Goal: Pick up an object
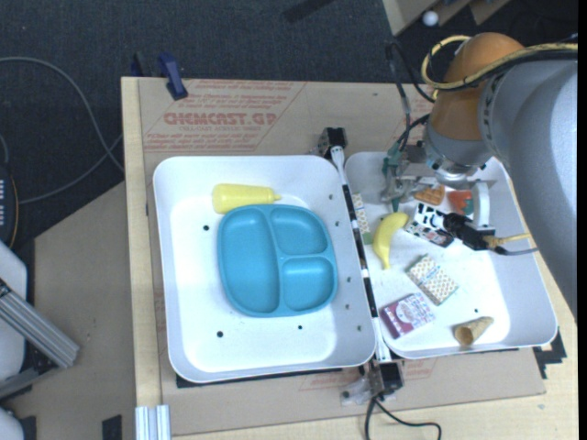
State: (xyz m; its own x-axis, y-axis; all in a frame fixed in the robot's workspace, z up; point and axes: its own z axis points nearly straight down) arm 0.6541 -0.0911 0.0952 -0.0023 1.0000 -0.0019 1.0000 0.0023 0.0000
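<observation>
Bins sit side by side on the counter (pixel 138 246), a cardboard sheet under them. The left bin (pixel 183 337) holds a blue divided plate (pixel 275 258) near its middle, with a yellow bottle-shaped toy (pixel 244 196) lying just above the plate's upper left rim, touching or nearly so.

The right bin (pixel 527 324) is partly covered by the grey arm (pixel 541 136), which enters from the right of the frame and hides the bin's upper right corner. Under the orange band the gripper (pixel 431 183) hangs over the upper part of this bin — its tip is lost in a clutter of cables and small items, so I cannot tell how it is set or whether anything is in it.

Below and left of it lies a yellow banana (pixel 388 236), close to the wall between the bins. A black-and-white patterned item (pixel 433 223) lies just right of the banana, partly under the arm and hard to make out. Lower down are a checkered packet (pixel 433 280), a dark red packet (pixel 406 314) and a tan cone (pixel 471 330) near the lower right edge.
</observation>
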